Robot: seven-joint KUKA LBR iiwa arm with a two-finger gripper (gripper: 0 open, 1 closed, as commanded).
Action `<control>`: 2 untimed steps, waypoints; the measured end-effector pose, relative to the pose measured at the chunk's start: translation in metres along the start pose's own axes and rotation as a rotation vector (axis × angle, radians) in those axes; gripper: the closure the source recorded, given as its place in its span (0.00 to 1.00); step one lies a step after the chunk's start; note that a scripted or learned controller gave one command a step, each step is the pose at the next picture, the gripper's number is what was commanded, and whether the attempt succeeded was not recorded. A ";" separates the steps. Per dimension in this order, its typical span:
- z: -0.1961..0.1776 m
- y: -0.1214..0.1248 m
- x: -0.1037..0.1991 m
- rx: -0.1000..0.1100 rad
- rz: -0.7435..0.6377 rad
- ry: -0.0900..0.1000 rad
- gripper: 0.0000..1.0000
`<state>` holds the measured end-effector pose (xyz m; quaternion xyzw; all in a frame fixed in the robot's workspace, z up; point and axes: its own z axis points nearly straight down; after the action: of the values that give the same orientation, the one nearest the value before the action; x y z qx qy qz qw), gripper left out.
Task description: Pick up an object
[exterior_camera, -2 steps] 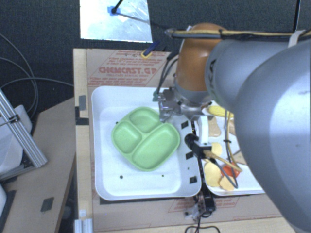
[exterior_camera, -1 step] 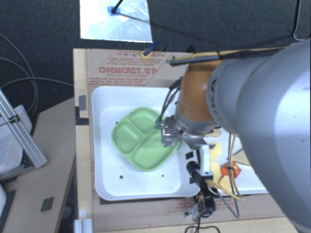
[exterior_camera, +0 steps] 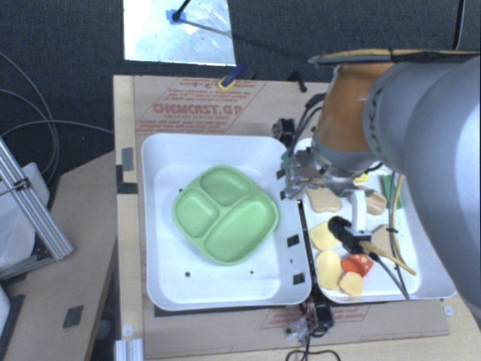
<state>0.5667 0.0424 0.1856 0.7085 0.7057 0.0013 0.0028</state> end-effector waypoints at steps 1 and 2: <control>0.001 -0.084 -0.011 0.011 -0.003 0.003 1.00; -0.095 -0.073 -0.040 -0.007 -0.006 0.002 1.00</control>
<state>0.4932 0.0033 0.2801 0.7064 0.7078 0.0043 0.0047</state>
